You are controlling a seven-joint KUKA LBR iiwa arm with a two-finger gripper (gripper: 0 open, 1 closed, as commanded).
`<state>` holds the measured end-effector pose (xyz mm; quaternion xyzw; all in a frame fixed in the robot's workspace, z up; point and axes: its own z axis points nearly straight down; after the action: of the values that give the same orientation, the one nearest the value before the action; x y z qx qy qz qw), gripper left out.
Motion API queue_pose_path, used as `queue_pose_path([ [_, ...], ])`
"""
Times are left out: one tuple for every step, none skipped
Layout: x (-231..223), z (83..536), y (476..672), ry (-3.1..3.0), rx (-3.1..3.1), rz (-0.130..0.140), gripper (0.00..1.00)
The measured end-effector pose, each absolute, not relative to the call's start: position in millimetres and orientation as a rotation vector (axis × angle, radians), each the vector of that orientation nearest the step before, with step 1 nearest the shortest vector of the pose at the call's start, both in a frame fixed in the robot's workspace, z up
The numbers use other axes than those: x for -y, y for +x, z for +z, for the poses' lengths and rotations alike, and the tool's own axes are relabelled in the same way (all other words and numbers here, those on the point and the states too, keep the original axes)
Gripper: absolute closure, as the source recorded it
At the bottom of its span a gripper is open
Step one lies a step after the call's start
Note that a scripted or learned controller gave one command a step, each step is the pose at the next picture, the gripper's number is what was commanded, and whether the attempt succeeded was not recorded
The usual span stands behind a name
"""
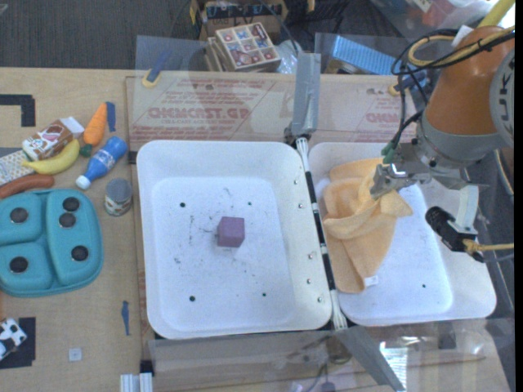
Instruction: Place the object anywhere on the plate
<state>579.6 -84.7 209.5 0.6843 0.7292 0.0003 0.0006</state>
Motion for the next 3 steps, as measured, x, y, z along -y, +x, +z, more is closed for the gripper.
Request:
queue_pose_path([
  [84.8, 209.7, 579.6, 2.149, -2.29, 0.001, 0.0],
  [87.5, 219.2, 580.4, 2.152, -2.283, 0.002, 1.0],
  [87.6, 219.1, 580.4, 2.152, -2.283, 0.002, 0.0],
])
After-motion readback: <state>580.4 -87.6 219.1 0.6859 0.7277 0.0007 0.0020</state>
